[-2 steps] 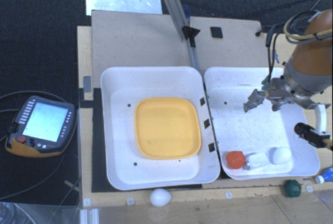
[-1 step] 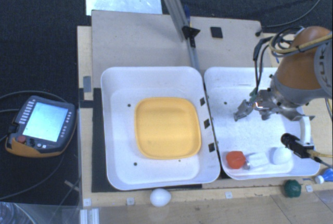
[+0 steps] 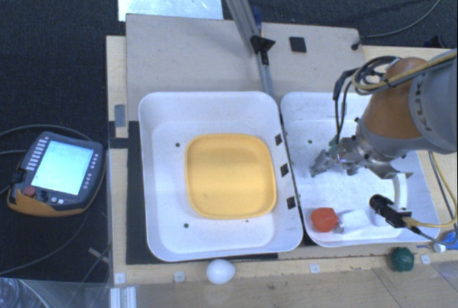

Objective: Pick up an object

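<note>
Lying under everything, the dark carpet is surrounding the bench. Left of the gripper, the left bin is holding a yellow plate. The gripper is hanging over the right bin; its state cannot be told. Just below it, a red object is lying in that bin.

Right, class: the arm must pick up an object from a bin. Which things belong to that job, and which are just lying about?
Part of the job:
gripper
orange-red object in the right bin
yellow plate in the left bin

Lying about:
white egg-shaped thing
green ball
handheld control pendant
</note>
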`<control>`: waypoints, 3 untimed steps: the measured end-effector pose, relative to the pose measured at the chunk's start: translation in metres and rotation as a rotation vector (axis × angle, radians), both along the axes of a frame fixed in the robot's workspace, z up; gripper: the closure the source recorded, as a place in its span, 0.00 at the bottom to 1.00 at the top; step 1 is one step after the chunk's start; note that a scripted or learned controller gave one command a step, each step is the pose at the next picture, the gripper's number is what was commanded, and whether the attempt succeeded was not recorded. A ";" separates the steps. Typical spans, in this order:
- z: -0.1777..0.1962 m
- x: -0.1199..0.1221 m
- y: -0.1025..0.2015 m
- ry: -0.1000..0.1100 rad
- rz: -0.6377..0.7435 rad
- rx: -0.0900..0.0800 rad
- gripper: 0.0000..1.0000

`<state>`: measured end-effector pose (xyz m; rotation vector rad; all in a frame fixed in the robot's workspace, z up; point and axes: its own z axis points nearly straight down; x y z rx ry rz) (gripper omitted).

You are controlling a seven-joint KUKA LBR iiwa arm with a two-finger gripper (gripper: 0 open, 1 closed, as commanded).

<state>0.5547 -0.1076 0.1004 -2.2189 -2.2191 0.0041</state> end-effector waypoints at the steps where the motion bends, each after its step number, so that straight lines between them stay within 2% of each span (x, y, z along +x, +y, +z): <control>1: 0.013 0.002 0.000 -0.006 0.000 -0.001 1.00; 3: 0.119 0.012 -0.007 -0.010 0.001 -0.001 1.00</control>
